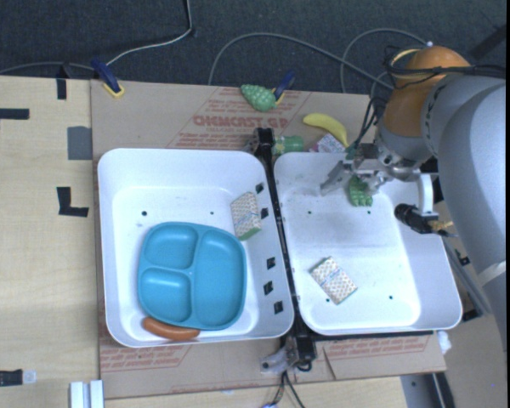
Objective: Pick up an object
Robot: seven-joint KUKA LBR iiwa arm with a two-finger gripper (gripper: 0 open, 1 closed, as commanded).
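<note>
My gripper is low over the far part of the right bin, below the orange band of the arm. A small green object lies right at the gripper's tip, touching it or just under it; I cannot tell whether it is held. A patterned packet lies in the near middle of the right bin, well apart from the gripper. In the left bin are a blue divided plate, an orange sausage at its near edge, and a second patterned packet by the bin's right wall.
On the cardboard behind the bins lie a yellow banana, a green toy, a pale green item and a small packet. Cables run across the dark floor behind. The arm's grey body covers the right bin's right side.
</note>
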